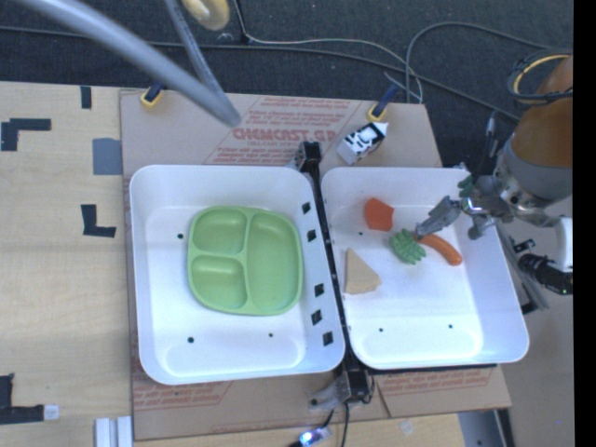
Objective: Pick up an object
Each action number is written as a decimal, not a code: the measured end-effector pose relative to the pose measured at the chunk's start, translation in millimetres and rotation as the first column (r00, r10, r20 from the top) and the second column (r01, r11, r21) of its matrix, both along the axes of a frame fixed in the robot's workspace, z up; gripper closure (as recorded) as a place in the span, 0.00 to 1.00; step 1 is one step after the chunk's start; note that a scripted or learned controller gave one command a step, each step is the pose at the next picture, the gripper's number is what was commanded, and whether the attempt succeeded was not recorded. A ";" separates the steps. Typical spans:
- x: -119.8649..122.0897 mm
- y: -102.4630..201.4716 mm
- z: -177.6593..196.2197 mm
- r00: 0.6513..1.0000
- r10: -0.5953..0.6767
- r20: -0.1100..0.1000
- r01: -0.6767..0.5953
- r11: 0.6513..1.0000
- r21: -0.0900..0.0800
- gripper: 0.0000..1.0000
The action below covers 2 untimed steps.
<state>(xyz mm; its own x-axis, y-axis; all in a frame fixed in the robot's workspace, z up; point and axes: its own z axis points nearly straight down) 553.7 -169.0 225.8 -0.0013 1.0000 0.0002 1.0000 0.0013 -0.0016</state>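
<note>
From the overhead cam: I'm reaching in from the right, my gripper point(436, 223) low over the right bin point(484, 329), fingers slanting down-left twd the toys. Can't tell if my fingers are apart or together; they blur into one grey wedge. Just below the tips lies the orange carrot-like piece point(444, 250), long axis running upper-left to lower-right, upper-left end touching or just beside the green leafy toy point(407, 247); nothing shows between my fingers. An orange-red block point(378, 214) sits up-left of that, apart from it. A tan wedge point(359, 274) lies near the divider point(321, 240), point aiming up. The left bin point(154, 250) holds a green sectioned plate point(247, 259), lying flat. My wrist body is cut off at the frame's right.
</note>
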 end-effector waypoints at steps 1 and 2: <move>-1.5 -9.0 -58.9 1.000 -0.001 -0.006 0.001 1.000 0.000 0.00; -12.5 -12.9 -112.9 1.000 -0.001 -0.006 0.001 1.000 0.001 0.00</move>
<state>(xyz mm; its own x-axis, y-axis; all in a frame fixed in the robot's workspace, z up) 541.2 -181.9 112.8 0.0000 1.0000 0.0008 1.0000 0.0000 -0.0075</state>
